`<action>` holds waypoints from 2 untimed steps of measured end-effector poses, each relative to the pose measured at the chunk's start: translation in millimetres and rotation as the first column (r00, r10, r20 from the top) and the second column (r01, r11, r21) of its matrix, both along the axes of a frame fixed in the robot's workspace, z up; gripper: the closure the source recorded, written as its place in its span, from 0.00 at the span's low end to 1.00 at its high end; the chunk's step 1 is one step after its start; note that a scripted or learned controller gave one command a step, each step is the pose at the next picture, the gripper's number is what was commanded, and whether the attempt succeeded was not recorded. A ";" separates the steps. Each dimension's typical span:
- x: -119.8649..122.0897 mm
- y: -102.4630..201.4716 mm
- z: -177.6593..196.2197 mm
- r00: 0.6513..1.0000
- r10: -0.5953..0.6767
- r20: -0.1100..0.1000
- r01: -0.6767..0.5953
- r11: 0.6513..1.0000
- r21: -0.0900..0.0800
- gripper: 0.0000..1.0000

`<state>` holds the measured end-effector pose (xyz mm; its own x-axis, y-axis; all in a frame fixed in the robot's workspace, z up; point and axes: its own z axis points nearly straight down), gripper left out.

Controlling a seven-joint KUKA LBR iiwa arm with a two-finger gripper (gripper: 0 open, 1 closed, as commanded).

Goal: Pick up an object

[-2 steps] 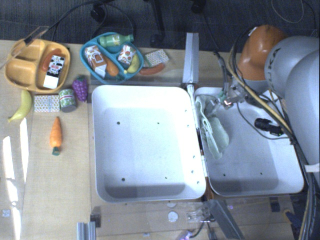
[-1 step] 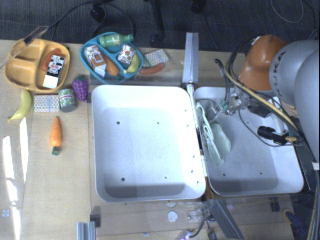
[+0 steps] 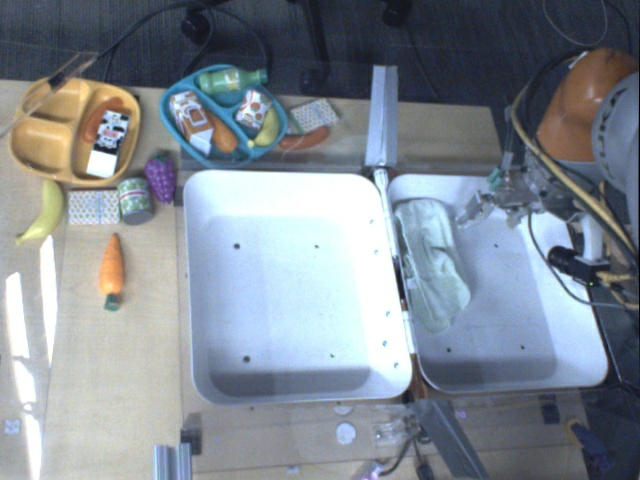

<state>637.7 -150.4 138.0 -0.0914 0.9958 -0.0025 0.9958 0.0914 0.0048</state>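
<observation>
A crumpled pale green cloth (image 3: 432, 261) lies in the right bin (image 3: 520, 368), along its left wall. My gripper (image 3: 479, 199) hangs over the back of that bin, just right of the cloth's far end and apart from it. The fingers stand open with nothing between them. The grey arm with its orange band (image 3: 580, 108) comes in from the right edge.
The left bin (image 3: 285, 383) sits beside the right one, with a metal rail (image 3: 381, 118) at the divider's back. On the bench at left are a yellow tray (image 3: 55, 138), a blue tray of toy food (image 3: 225, 118), a banana (image 3: 42, 213), a carrot (image 3: 111, 270), grapes (image 3: 160, 176) and a can (image 3: 133, 200).
</observation>
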 end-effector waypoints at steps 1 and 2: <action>-65.5 42.2 -41.0 0.992 0.127 0.001 -0.127 0.992 0.000 0.00; -21.1 -29.2 -9.9 0.989 0.150 0.000 -0.150 0.989 -0.001 0.00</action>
